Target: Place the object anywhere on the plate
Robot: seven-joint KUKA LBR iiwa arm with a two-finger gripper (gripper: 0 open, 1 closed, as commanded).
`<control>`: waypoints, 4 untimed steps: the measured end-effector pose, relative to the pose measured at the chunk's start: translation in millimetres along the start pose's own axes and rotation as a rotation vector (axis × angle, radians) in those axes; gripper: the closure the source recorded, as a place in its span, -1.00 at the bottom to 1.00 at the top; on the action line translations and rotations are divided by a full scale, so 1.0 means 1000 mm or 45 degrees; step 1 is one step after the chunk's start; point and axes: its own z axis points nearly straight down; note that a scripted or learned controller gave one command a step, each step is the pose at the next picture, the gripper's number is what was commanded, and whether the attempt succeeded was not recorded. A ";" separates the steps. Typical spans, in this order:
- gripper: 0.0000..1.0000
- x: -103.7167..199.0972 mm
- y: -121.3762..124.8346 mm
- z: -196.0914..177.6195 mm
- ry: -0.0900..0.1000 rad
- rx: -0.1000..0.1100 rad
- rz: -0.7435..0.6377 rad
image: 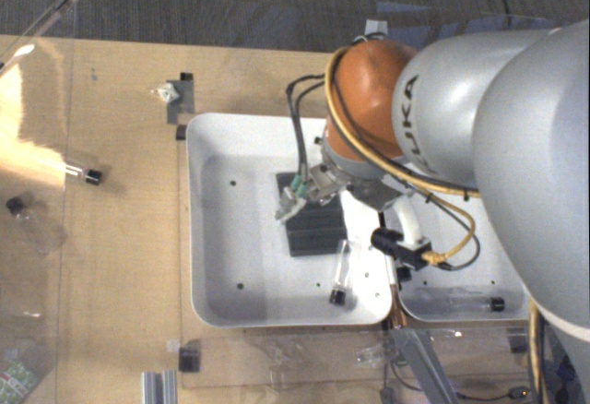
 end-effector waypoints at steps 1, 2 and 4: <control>-1.00 0.026 0.044 0.000 0.000 0.001 0.278; -1.00 0.085 -0.034 0.059 0.000 -0.032 0.488; -1.00 0.136 -0.014 0.063 0.003 -0.007 0.657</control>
